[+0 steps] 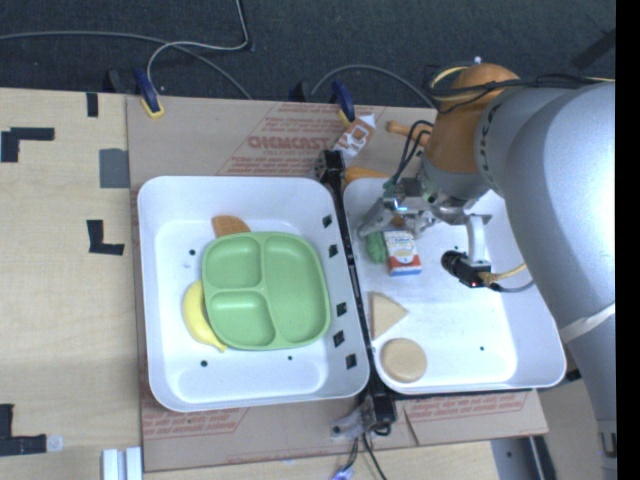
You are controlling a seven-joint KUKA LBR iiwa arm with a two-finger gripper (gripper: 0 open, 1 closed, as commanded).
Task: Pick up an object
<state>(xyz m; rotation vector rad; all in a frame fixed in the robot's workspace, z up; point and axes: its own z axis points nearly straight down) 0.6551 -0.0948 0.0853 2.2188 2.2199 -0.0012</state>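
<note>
The grey KUKA arm with its orange band [560,198] fills the right side of the view and reaches down into the right-hand shallow white bin [500,353]. Beside it sits the left-hand shallow white bin [165,288], the 2 touching along a black-clipped middle edge. Both rest on a brown cardboard sheet [270,143] laid over the pale wooden bench [60,298].

In the left bin lies a light green plastic plate with 3 compartments [267,290]. A yellow banana [198,318] curves along its left rim, partly tucked under it, and a tan flat piece [229,225] pokes out from behind its upper edge.

In the right bin, the two-finger gripper [405,213] hangs low just above a small red-and-white carton [402,251]; I cannot tell whether it is wide or narrow, nor whether it touches the carton. A small green object [375,246] lies just left of the carton, against the bin's left wall. Nearer the front are a pale wedge-shaped piece [387,313] and, below it, a round tan biscuit-like disc [404,359].
</note>
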